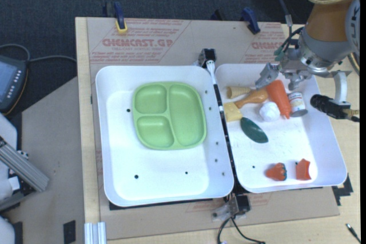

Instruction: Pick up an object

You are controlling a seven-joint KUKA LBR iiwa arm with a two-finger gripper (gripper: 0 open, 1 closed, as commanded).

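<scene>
The grey arm point(331, 20) with its orange band comes in from the top right corner and bends down over the far side of the right bin point(326, 146). Its gripper point(281, 76) hangs just above the toys there, with one metal finger point(267, 74) out to the left and the other to the right, so the fingers are spread apart. An orange carrot point(278, 97) lies right under the gap between them, but I cannot tell if the fingers touch it, and nothing is lifted. The carrot's long side runs from the far edge toward the near edge, tilted a little to the right. Beside it are a white ball point(269, 111), a small white jar point(297, 103) with a red label too small to read, and a tan squash point(246, 100) whose thin neck points at the carrot. A yellow block point(231, 112) sits at the left edge of this bin, and a dark green leaf shape point(254, 130) lies near the middle, pointing to the near right corner. Two small red pieces point(275, 171) point(303, 169) rest by the near edge. The left bin point(114, 168) holds a light green plate point(169, 115) with three parts. The brown board point(171, 37) under the bins has red writing that looks like "CHEMCAST GP".
</scene>
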